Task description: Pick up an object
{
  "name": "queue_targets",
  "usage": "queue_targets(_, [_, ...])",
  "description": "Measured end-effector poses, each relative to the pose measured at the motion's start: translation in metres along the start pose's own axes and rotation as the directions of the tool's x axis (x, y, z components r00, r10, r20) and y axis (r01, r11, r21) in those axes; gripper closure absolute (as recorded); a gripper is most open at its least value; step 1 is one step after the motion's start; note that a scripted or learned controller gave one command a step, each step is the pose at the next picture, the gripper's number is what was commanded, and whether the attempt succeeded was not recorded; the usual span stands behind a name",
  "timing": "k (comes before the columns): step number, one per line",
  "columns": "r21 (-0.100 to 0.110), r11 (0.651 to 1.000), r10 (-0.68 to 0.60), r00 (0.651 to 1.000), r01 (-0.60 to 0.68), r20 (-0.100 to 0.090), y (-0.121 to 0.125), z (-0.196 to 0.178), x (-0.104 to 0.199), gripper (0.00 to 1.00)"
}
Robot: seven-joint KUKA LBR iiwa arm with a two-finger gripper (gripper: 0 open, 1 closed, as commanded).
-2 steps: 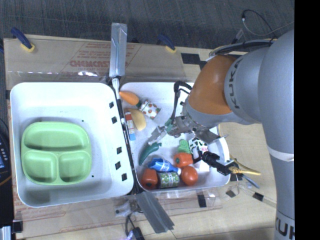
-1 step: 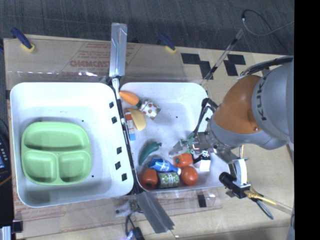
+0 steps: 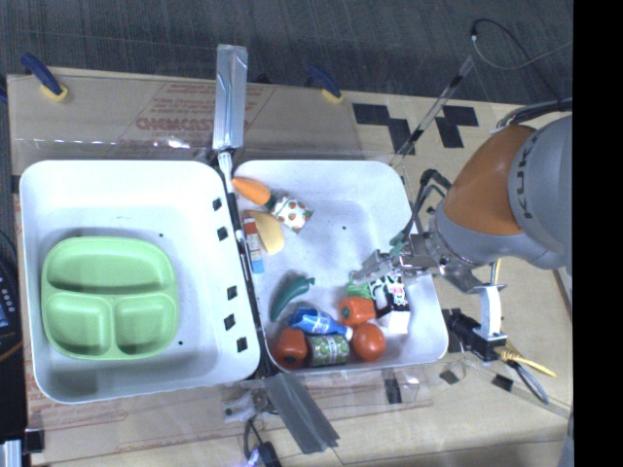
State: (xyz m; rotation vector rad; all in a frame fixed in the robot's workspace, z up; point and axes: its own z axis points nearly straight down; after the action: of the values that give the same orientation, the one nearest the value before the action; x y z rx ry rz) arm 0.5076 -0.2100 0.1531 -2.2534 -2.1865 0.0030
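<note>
Tomatoes (image 3: 368, 340) and can (image 3: 329, 349) crowd right bin (image 3: 326, 178) near wall; hand (image 3: 383, 266) poised above milk carton (image 3: 391, 294) for picking, finger state indeterminable.

Arm (image 3: 531, 197) comes in from right, grey w/ orange band just above wrist, wrist angled down-left. Gripper (image 3: 382, 266) sits low at end of wrist, pointing left. Finger state too small and cluttered to make out.
</note>
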Motion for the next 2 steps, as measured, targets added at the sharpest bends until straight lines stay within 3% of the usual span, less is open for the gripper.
queue_targets(1, [-0.035, 0.996, 0.078, 0.997, -0.078, 0.018, 0.012, 0.044, -0.004, 0.0])
queue_targets(2, [-0.051, 0.996, 0.074, 0.997, -0.073, 0.022, 0.017, 0.027, -0.005, 1.0])
